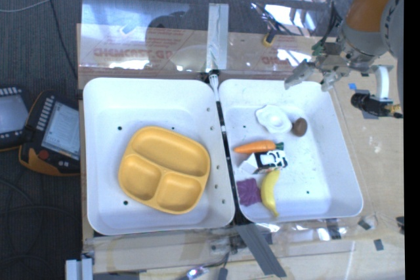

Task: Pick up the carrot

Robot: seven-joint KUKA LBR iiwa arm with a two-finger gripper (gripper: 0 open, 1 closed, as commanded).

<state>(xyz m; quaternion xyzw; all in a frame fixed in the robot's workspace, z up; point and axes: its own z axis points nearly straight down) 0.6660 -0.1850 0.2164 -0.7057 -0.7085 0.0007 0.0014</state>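
The carrot lies crosswise in the right bin, green top pointing right (towards the bin's middle), beside a fried egg and banana. The gripper hangs open above the bin's far edge, over grey carpet

The bench bears two white bins, the left bin touching the right bin.

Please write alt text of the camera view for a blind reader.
A carrot lies in the right bin among a banana, a fried egg toy and other small items; the gripper hovers over the bin's far edge. The left bin holds a yellow tray.
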